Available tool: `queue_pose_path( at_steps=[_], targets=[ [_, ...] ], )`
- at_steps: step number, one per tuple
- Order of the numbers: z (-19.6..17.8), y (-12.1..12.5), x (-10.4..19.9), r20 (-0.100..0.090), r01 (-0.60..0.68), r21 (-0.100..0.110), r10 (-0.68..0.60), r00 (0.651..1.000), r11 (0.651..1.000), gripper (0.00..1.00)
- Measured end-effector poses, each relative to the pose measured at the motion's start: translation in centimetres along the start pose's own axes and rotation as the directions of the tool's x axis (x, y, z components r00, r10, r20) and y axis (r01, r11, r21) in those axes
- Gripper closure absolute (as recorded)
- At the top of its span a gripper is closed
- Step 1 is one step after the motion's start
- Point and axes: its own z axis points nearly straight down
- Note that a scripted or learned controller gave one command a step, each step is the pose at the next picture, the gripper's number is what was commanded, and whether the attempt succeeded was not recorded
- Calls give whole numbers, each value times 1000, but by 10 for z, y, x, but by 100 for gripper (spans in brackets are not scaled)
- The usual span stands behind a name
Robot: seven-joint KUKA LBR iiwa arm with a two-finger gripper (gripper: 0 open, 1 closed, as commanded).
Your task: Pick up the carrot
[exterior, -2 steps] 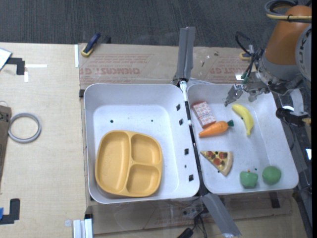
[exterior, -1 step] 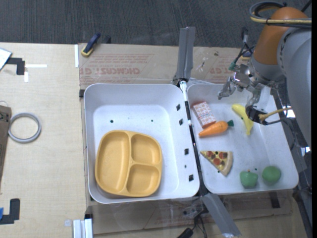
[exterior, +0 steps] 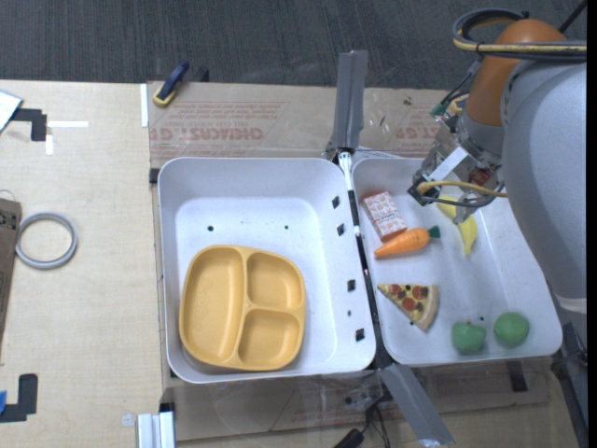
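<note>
the carrot is lying near the right bin's left wall, just below a pink packet. the gripper is hovering near the bin's far edge, beside a banana; its opening is unclear.

The carrot is orange with a green tip, the divided plate plain yellow, both bins white. The pizza slice shows red dots on yellow; two green fruits, a yellow banana, a grey tape ring
</note>
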Motion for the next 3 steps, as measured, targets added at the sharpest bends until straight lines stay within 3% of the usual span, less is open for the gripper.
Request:
queue_pose_path(
  at_steps=[1, 2, 3],
  targets=[
    [-46, -16, -8, -1, -399, 0, 399, 917, 917, 0],
    [-55, -50, 22, -2, -378, 0, 378, 926, 926, 0],
    [-61, -48, 20, 4, -383, 2, 383, 924, 924, 100]
  ],
)
